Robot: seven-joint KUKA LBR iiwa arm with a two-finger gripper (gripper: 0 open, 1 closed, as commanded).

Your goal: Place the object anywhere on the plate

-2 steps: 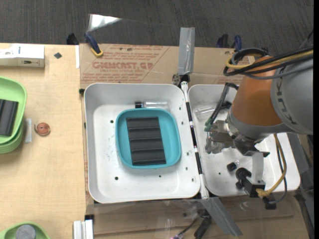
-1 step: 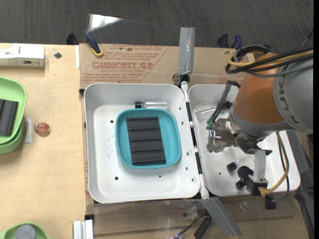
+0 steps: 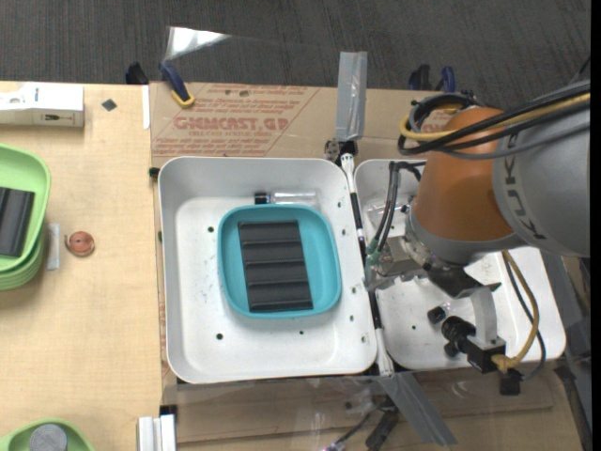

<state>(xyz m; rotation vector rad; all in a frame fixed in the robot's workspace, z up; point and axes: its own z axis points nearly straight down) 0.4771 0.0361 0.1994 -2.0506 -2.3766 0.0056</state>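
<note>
A teal square plate (image 3: 279, 261) rests in the middle of the left white bin (image 3: 188, 336). A black ribbed rectangular object (image 3: 274, 264) lies flat on the plate, filling most of its centre. The arm's orange band (image 3: 465, 186) and grey wrist hang over the right bin (image 3: 545, 336), close to the divide between the bins. My gripper (image 3: 392, 263) points down under the wrist, just right of the plate's bin, and the arm hides most of it. I see nothing held in it.
A small clear and black pen-like item (image 3: 280, 197) lies behind the plate in the left bin. On the bench at left are a green dish (image 3: 28, 181) holding a dark block, a small brown disc (image 3: 80, 243) and a white box (image 3: 39, 106). Cardboard (image 3: 239, 116) lies behind the bins.
</note>
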